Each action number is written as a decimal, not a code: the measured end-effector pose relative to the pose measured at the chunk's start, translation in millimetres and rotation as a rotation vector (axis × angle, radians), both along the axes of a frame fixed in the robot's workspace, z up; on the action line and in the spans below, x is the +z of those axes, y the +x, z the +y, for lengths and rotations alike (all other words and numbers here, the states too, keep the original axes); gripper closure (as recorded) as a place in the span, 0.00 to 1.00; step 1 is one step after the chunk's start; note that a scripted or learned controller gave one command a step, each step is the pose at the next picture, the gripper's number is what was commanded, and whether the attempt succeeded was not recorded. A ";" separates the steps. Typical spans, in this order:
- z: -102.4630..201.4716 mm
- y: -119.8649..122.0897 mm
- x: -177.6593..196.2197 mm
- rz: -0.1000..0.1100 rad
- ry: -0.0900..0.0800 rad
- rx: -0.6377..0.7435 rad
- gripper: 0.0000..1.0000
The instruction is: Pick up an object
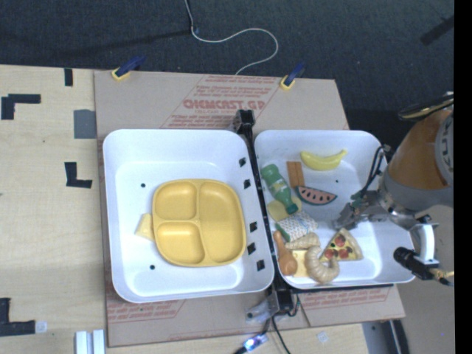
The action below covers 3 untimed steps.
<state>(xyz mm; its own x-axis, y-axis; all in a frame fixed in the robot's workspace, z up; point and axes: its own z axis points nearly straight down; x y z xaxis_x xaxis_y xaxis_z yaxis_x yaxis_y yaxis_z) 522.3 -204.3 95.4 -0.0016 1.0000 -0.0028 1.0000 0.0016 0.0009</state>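
So the left bin [118,198] has a yellow divided plate [199,222] sitting in the middle, with a pale yellow wedge [143,227] poking out from under its left edge. The right bin [369,144] is where all the toy food is: banana [323,158] at the far side, green bottle [279,189], watermelon slice [316,195], pizza slice [342,247], a croissant-looking thing [321,264] near the front. The gripper [352,214] sits low just above the pizza slice, no clue about its state.
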 end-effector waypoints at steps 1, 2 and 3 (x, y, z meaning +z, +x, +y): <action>4.4 7.8 45.4 -0.002 0.002 0.001 1.00; -3.1 6.8 91.3 -0.002 0.001 -0.001 1.00; -2.7 7.8 131.4 -0.002 0.002 0.000 1.00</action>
